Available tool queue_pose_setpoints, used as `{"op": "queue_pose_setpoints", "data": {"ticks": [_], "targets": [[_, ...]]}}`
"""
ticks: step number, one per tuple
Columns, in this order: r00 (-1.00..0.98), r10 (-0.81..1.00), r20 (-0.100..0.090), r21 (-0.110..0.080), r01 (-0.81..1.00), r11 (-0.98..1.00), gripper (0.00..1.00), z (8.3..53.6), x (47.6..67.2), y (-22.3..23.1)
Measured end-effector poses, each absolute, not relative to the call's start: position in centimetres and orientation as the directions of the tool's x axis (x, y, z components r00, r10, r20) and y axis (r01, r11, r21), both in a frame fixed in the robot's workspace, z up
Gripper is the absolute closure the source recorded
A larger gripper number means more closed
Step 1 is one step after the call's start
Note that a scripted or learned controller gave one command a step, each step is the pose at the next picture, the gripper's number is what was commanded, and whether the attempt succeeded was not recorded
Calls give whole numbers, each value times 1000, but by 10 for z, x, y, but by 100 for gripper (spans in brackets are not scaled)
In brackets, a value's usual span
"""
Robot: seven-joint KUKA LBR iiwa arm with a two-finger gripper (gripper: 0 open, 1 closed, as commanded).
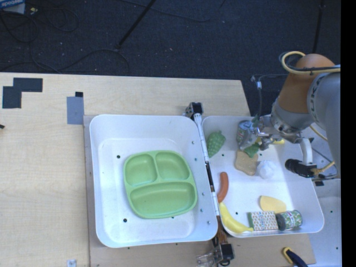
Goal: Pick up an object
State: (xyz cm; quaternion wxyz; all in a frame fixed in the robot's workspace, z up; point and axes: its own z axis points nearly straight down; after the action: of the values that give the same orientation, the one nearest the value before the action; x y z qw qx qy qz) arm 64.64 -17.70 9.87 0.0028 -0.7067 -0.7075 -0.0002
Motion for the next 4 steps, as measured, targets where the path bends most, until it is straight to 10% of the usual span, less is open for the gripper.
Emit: {"op": "queue_pose_setpoints", "data": {"ticks": [1,2,3,4], "targets": [[-2,1000,1,-6,1000,2,100,161,644,-116],[-1,1000,1,-7,1000,1,0,160,644,-116],[0,1000,1,-4,1000,0,0,86,644,-150],[1,1000,1,-4,1000,-1,0,86,600,-185]]}}
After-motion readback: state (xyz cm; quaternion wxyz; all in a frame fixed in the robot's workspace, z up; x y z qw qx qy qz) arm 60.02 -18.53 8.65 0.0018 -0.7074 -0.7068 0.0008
